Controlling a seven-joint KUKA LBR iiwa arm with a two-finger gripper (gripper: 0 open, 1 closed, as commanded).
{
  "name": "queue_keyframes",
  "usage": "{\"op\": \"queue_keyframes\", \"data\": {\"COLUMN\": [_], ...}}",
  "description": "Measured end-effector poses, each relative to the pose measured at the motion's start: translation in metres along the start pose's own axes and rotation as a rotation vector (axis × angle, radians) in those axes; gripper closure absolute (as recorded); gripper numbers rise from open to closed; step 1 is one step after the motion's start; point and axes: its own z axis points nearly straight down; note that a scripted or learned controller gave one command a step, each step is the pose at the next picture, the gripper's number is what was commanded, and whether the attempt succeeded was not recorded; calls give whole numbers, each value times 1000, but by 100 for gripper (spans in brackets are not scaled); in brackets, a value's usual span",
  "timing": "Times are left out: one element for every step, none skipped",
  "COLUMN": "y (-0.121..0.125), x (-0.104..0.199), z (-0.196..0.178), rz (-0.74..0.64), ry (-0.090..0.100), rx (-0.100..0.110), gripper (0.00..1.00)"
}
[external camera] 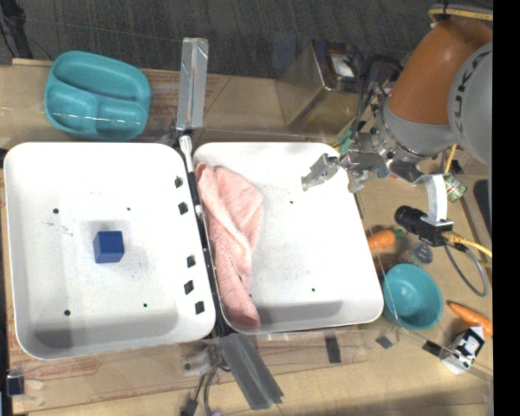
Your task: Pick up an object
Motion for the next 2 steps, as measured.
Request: {"op": "queue_keyframes", "data": {"y": [56,76], "x": [52,79], "z": [167,165], "rz": [-90,-235], "ry": [-1,-2], "rx": [-2,-6], "gripper": [0,0]}}
